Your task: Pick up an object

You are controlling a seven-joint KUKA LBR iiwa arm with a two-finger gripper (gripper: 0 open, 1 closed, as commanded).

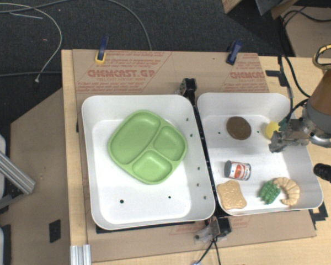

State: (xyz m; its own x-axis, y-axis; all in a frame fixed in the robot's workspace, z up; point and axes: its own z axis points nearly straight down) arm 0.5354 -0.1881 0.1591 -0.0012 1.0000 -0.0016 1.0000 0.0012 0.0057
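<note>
fingers (278, 142) over rt bin (254, 106) | grip state: can't tell | yellow obj (272, 128) adjacent

A small yellow object (272, 129) lies in the right bin (254, 101), upper right.

Both bins (94, 148) are plain white. The divided plate (148, 146) is soft lime green all over. A dark brown disc (239, 128), a small can (238, 170) banded red and white, a tan slice of bread (231, 195), a bright green knobbly piece (269, 192) and a pale golden croissant (289, 190). Something yellow (272, 128) sits by the grey gripper (284, 139). The surface (127, 70) is brown cardboard with red lettering, with blue clamps (102, 48).
</note>
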